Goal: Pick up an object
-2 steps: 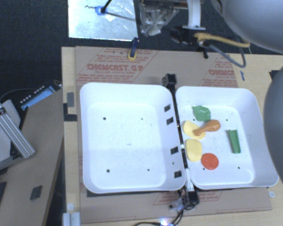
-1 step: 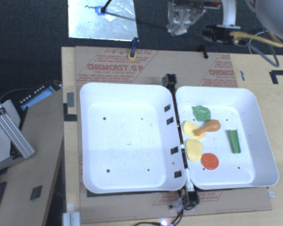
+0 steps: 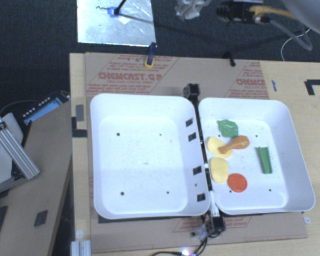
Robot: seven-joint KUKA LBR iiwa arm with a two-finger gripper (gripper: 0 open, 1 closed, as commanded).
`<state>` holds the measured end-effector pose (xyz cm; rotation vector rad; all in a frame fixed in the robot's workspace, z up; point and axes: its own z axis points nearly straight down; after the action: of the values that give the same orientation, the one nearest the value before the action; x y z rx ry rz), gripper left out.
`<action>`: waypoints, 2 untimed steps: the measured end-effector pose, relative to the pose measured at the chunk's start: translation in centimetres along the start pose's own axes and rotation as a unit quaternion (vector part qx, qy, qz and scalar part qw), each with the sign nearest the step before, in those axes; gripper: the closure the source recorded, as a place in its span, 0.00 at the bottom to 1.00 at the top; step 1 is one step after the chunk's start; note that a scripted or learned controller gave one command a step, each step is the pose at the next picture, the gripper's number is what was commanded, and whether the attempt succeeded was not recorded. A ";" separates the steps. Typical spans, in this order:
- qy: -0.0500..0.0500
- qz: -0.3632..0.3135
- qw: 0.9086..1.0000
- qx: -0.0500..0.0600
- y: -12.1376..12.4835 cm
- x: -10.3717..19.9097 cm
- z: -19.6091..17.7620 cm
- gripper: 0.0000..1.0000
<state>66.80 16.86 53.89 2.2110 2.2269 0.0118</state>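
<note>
1. The gripper hangs at the top of the view, well above and behind the bins, over the dark floor. It is blurred, so I cannot tell how it is set, and nothing shows in it.
2. The candidates all lie in the right bin: a green leaf, an orange drumstick, two yellow pieces, a red disc and a green stick.
3. The left bin is beside it.
4. Risks, as I judge them:
   - The drumstick touches the upper yellow piece, so a grab there may catch both or nudge one away.
   - The yellow pieces lie near the wall between the bins, which may block the gripper.
   - The disc looks flat and could slip.
   - The stick lies apart, the safest choice.
</note>
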 end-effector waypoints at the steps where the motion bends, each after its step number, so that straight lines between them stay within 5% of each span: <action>1: -0.001 0.002 1.000 0.003 0.0 -0.2 0.3 0.00; 2: -0.001 0.000 1.000 0.001 0.0 -0.2 -0.8 1.00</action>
<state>66.83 16.65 54.73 2.2105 2.2282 0.0074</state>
